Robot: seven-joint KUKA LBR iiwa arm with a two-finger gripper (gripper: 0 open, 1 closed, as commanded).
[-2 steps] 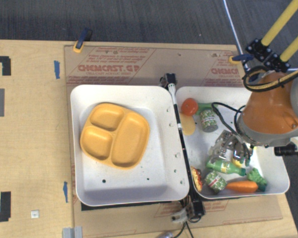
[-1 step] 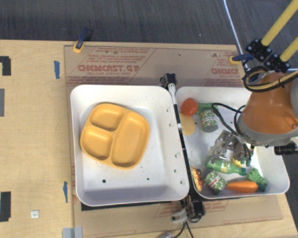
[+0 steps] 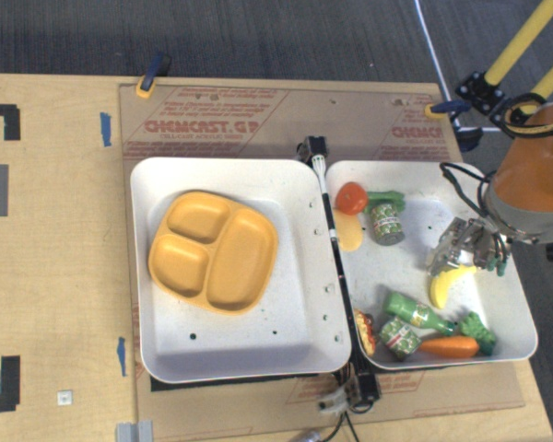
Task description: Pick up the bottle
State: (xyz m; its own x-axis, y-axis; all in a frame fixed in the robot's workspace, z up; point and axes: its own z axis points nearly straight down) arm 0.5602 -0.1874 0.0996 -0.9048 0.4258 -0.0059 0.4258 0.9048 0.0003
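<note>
The bottle (image 3: 418, 313) lies flat low in the right bin (image 3: 521, 334), touching a can (image 3: 401, 337) and carrot (image 3: 449, 345); we cannot tell the gripper (image 3: 465, 247) state, and advise straddling its body crosswise.

It looked like a robotics lab: a taped wooden bench (image 3: 55, 247) at the frame's left, cardboard sheet (image 3: 258, 118) under two white bins (image 3: 157, 339), toy food.
</note>
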